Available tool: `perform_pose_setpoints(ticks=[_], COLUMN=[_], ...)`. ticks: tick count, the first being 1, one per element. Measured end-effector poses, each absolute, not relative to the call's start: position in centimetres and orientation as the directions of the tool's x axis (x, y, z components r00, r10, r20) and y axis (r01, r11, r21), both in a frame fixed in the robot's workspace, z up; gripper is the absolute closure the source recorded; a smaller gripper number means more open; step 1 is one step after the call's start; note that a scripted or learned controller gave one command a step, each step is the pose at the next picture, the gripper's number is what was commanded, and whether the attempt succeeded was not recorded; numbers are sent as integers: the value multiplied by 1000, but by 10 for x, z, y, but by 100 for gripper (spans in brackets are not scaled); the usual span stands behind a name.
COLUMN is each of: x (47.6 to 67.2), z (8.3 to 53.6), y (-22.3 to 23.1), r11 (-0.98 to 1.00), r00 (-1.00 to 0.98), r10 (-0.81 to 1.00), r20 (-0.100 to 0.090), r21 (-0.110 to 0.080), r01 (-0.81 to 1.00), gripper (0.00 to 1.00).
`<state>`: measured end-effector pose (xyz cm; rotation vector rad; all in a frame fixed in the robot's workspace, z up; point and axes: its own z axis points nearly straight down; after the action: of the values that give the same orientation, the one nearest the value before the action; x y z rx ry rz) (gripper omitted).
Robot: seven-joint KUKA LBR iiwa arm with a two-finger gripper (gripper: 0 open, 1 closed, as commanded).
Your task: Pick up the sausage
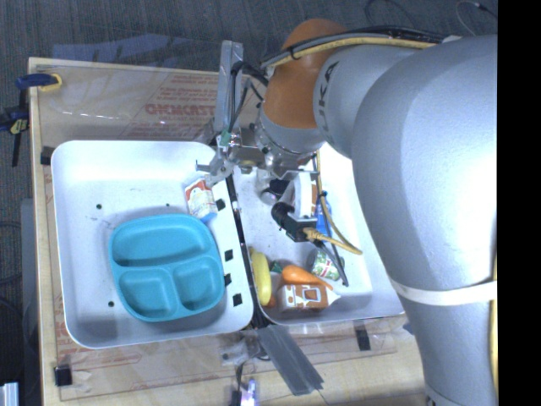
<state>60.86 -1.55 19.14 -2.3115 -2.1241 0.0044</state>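
Grey arm over right bin; sausage's axis indistinguishable amid clutter.

Arm: bulky, smooth grey shell; glossy orange band above wrist; black and yellow cables along top.

Sausage: orange-brown, short, rounded, lying flat and slightly tilted in the right bin. Sits near the front rim, touching a yellow item on its left.

One fixed overhead camera looks down slantwise on both bins.
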Motion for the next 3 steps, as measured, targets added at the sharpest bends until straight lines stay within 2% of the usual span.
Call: perform_pose_setpoints(ticks=[1, 2, 3], x=[656, 561, 582], z=[191, 130, 296], y=[69, 131, 74], r11=[95, 332, 309], r00=[-95, -332, -309], r10=[995, 943, 951], r20=[0, 0, 0], r21=[-4, -6, -1], r01=[995, 943, 951], gripper=[0, 0, 0])
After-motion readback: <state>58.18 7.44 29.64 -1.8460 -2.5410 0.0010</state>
